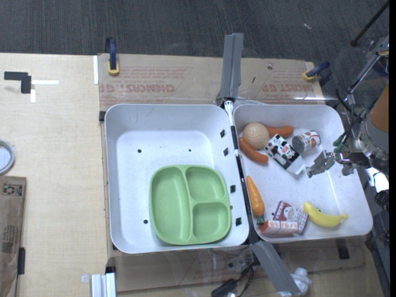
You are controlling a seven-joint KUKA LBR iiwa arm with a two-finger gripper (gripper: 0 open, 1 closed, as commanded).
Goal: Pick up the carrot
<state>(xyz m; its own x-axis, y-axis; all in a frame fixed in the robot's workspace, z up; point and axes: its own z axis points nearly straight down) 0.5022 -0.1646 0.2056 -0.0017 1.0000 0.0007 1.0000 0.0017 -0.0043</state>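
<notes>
The carrot is orange with a green stub at its near end. It lies lengthwise against the left wall of the right bin, near the front. My gripper hangs over the right half of that bin, well to the right of the carrot and a little farther back. It is apart from the carrot and I see nothing held in it.
The right bin also holds a tan ball, two orange sausage-like pieces, a black-and-white carton, a small can, a red-and-white box and a banana. A green divided plate lies in the left bin.
</notes>
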